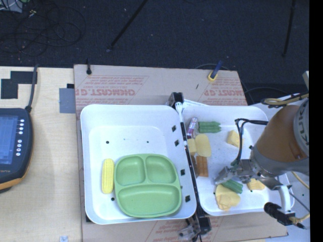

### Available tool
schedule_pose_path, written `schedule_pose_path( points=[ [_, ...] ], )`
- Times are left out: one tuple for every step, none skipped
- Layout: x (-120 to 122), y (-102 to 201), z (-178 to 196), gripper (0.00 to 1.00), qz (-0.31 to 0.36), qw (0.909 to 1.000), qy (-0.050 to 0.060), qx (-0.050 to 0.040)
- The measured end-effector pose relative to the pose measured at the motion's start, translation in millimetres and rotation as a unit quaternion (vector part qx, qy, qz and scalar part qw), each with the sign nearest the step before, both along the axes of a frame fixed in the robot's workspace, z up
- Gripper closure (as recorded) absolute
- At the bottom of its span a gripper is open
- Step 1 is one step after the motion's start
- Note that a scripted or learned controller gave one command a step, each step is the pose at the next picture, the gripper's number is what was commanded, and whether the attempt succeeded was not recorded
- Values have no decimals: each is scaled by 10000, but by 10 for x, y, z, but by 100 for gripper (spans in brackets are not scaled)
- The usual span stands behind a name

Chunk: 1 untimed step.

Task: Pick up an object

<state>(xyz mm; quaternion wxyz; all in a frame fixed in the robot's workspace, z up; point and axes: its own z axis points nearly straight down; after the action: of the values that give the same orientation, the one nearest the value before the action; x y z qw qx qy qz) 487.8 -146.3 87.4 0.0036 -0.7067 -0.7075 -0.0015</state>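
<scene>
My gripper is low inside the right bin, near its front edge. A small dark green piece lies directly beneath it, touching or nearly touching the gripper. In front of that piece is a yellow lump, and another yellow bit sits just to its right, partly under the wrist. The grey arm with its orange band covers the bin's right side.
Farther back in the right bin are a green vegetable, a purple item, pale yellow pieces, a brown block and a yellow chunk. The left bin holds a green divided tray and a corn cob.
</scene>
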Motion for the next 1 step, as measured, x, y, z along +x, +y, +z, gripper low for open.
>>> schedule_pose_path(
  points=[
    [1256, -597, -8, 0, 25, 10000, -45, -56]
  ],
)
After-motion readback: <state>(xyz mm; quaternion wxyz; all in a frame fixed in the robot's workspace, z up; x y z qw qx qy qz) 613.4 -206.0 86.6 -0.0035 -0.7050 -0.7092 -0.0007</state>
